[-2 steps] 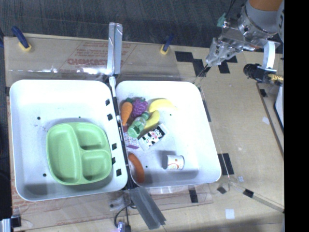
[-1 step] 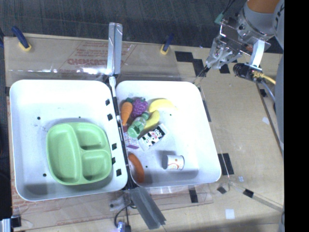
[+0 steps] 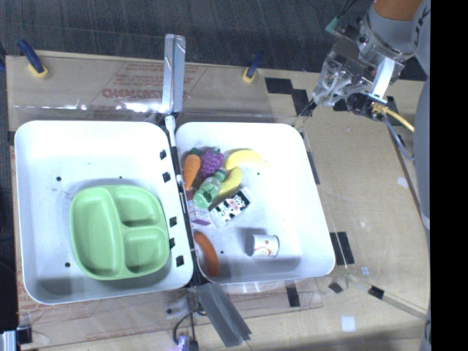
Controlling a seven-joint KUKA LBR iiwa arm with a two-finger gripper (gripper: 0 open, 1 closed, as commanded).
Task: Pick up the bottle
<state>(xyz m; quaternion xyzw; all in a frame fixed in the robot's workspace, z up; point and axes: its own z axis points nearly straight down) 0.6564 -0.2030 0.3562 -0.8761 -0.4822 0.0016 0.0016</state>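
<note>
Pincer (image 3: 330, 92) hangs over the surface past the right bin's (image 3: 311, 196) far right corner, well apart from the contents; can't tell from this angle how it's set, and nothing is visible in it. The green bottle (image 3: 208, 191) lies on its side in the clutter at that bin's far left, wedged between carrot (image 3: 191, 171), grapes (image 3: 212, 159) and banana (image 3: 235, 172), probably just where it settled, so a clean grasp looks tight. Left bin (image 3: 36, 196) holds a green divided tray (image 3: 121, 231); a small cup (image 3: 262, 245) lies apart near the front.
</note>
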